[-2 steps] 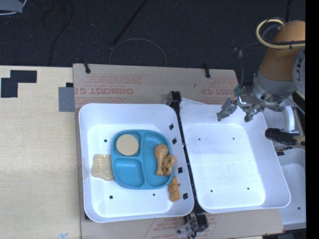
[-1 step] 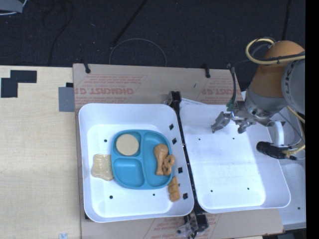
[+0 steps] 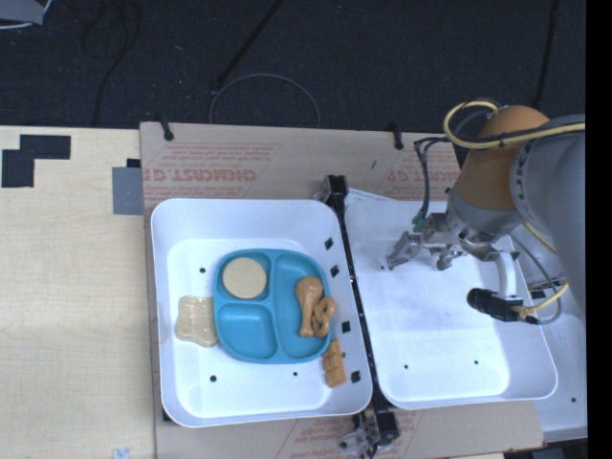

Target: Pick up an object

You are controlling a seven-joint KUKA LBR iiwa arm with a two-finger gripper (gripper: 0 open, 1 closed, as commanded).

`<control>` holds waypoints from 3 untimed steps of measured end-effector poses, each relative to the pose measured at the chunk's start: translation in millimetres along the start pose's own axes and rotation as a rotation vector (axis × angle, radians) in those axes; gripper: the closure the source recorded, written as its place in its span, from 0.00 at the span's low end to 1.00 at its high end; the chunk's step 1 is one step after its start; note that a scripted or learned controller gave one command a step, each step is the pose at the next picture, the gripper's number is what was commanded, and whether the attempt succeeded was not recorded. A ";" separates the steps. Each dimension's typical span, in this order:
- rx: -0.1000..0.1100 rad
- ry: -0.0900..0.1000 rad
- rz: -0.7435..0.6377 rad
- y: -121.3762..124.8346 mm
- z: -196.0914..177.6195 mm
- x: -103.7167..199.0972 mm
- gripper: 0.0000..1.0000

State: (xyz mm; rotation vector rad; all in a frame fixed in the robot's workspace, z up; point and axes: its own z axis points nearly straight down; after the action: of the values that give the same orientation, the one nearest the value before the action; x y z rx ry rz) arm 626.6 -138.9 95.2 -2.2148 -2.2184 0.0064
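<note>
Nothing picked yet. Tool (image 3: 419, 252) over right bin (image 3: 459, 352), centre-right of frame, splayed open, gripping nothing. Pretzel (image 3: 314, 306) on blue tray (image 3: 251, 338) in left bin (image 3: 182, 247), untouched.

A blue tray (image 3: 251, 338) holding tan food pieces (image 3: 313, 305) sits in a white bin (image 3: 182, 390).

a robotics lab test station. two shallow white bins (image 3: 251, 223) sit side by side on a cardboard sheet (image 3: 249, 165) over a pale wood table (image 3: 67, 304). behind the bins, loose black cables (image 3: 263, 89) trail across dark carpet (image 3: 335, 46).
</note>
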 end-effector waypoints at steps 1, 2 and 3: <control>-0.004 -0.001 0.003 0.8 -13.9 -1.7 1.00; -0.011 -0.003 0.001 10.6 -70.6 -5.8 1.00; -0.012 -0.003 0.000 9.5 -134.1 -3.1 1.00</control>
State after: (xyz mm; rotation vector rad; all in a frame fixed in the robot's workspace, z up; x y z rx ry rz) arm 637.2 -142.3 229.2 -2.2219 -2.2262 -0.0038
